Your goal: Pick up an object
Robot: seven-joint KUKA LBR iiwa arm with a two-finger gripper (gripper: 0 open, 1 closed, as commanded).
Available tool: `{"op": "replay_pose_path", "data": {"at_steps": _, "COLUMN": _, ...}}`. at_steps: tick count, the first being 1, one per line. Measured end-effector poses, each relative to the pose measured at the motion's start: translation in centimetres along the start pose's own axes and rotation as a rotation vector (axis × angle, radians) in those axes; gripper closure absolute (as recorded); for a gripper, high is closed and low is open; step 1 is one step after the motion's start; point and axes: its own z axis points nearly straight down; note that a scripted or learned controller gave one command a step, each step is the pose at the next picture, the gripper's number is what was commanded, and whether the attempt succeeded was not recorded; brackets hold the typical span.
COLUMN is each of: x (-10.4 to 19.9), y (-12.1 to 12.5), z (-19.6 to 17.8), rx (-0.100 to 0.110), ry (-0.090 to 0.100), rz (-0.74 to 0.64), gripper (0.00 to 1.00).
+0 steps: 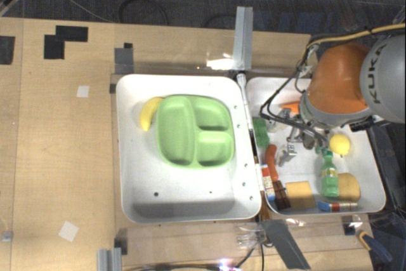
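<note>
The pick looks barely begun. The pincer [293,150] hangs low in the right bin [378,197], over bare floor between the red tube [271,157] and the lemon [340,145], and nothing shows between its tips; whether it is released or clenched I cannot tell. Candidates lie close by: the green bottle [329,178], the tan block [300,194]. The left bin [136,200] carries a green tray [193,131] and a banana [148,112]. Choosing, gripping and lifting all remain.
</note>
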Motion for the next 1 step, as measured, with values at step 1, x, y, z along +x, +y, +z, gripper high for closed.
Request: {"op": "replay_pose_path", "data": {"at_steps": 1, "x": 2.15, "y": -0.73, "z": -0.08, "rx": -0.001, "ry": -0.003, "rz": 0.075, "gripper": 0.0}}
